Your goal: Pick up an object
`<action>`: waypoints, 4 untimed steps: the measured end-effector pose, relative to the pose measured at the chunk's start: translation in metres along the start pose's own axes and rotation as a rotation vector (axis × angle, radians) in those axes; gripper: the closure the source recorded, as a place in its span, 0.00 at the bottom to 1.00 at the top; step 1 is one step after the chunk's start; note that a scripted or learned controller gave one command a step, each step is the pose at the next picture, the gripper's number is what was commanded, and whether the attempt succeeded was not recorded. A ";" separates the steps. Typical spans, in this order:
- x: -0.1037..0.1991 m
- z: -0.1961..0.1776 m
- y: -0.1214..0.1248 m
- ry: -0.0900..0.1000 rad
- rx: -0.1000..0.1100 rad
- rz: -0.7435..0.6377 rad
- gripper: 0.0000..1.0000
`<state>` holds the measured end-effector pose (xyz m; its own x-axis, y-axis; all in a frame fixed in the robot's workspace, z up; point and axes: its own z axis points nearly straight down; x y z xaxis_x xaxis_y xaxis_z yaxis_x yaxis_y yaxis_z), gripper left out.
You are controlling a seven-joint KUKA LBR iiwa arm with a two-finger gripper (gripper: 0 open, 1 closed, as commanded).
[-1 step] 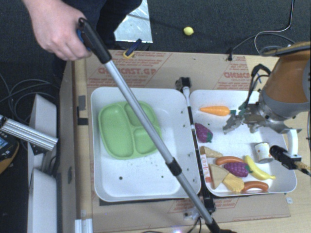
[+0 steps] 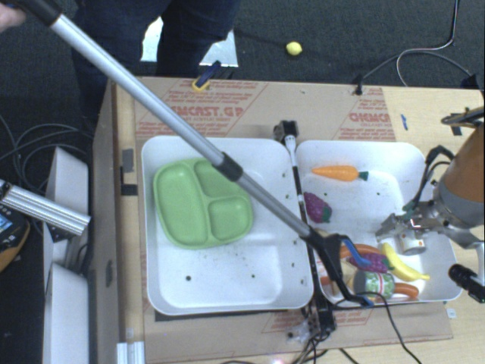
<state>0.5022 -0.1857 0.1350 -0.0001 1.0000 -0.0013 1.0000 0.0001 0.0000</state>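
Note:
My gripper (image 2: 408, 232) hangs low over the right side of the right bin (image 2: 383, 197), just above the toy pile at the bin's front. That pile holds a yellow banana (image 2: 403, 264), a purple piece (image 2: 370, 261), a green can (image 2: 373, 283) and orange pieces. The banana lies directly below and in front of the gripper. An orange carrot (image 2: 335, 173) lies apart at the back of the bin. A purple eggplant (image 2: 316, 208) sits by the left wall. I see nothing held.
A person at the top left holds a long grey reacher pole (image 2: 151, 105) slanting across the left bin (image 2: 227, 283). Its black claw (image 2: 333, 262) sits in the right bin's front left corner, beside the pile. A green divided plate (image 2: 201, 203) lies in the left bin.

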 end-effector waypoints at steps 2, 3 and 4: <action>0.020 0.040 -0.013 0.003 -0.005 -0.004 1.00; 0.005 0.051 -0.015 0.001 -0.002 -0.001 1.00; 0.005 0.040 -0.014 0.001 -0.004 -0.002 1.00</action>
<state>0.4879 -0.1805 0.0947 -0.0026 1.0000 -0.0006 1.0000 0.0026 0.0044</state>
